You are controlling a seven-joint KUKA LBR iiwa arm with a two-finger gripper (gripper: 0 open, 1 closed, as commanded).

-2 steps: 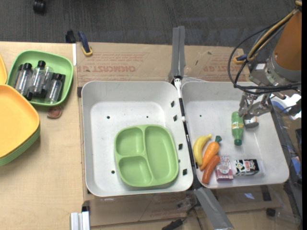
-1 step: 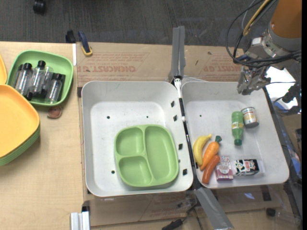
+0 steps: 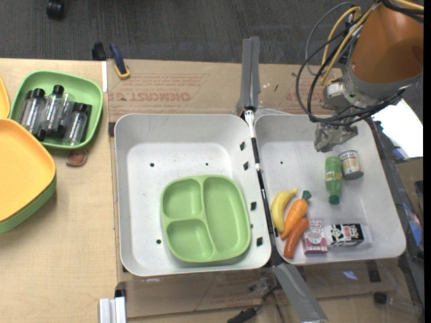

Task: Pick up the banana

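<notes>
Banana: lies in the right bin, against its left wall, touching a carrot.
Jaws: gripper hangs over the bin's far part, well apart from the fruit; we cannot tell open or closed.
Approach: we judge a descent on the banana's free upper end best, clear of wall and carrot.
Writing: cardboard print reads upside down, roughly "CHEMCYL".

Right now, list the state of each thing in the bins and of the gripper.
banana: lying flat in the right bin, against the carrot
carrot: lying beside the banana
green bottle: lying on its side
can: beside the bottle's cap end
green tray: flat in the left bin
gripper: above the right bin's far end, away from the banana
</notes>
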